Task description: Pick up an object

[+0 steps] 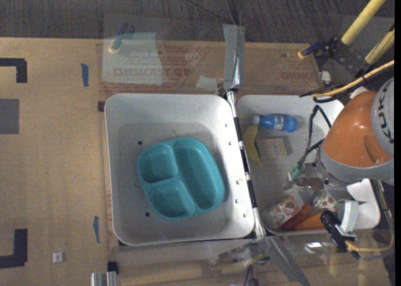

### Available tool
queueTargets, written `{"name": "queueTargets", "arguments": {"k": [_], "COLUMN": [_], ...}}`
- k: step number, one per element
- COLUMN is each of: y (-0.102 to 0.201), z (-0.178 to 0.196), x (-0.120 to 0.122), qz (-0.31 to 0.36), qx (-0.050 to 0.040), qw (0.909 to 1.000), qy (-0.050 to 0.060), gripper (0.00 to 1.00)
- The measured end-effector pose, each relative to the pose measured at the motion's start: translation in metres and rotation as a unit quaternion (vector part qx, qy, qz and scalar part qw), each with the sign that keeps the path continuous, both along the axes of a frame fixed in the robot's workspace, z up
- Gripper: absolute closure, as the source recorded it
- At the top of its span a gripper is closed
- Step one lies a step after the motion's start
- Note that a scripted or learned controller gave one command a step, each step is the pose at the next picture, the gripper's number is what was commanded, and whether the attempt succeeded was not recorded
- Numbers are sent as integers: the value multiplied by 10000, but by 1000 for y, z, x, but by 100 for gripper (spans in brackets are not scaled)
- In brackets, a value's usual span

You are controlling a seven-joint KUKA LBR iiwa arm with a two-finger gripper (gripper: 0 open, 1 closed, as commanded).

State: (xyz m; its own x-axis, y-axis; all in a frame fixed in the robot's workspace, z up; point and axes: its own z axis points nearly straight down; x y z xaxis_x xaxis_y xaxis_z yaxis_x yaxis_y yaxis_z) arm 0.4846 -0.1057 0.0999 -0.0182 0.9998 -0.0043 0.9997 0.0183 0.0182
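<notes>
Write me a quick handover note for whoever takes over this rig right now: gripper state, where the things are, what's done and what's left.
Gripper: low over the right white bin, nothing seen held.
Right bin: blue plastic bottle lying at the far end, yellow sponge with a speckled pad just below it, orange carrot-shaped toy and a printed packet at the near end.
Left white bin: teal three-compartment plate, flat in the middle.
Done: arm is over the right bin.
Left: grasp and lift one object.
</notes>
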Motion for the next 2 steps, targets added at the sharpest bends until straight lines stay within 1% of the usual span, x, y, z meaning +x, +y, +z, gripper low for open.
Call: {"name": "queueTargets", "arguments": {"k": [1,2], "y": [8,32], "z": [89,157], "x": [64,55], "qz": [-904,-608], "qx": [23,19], "qw": [9959,9981], "qy": [87,85], "gripper": [100,100]}}
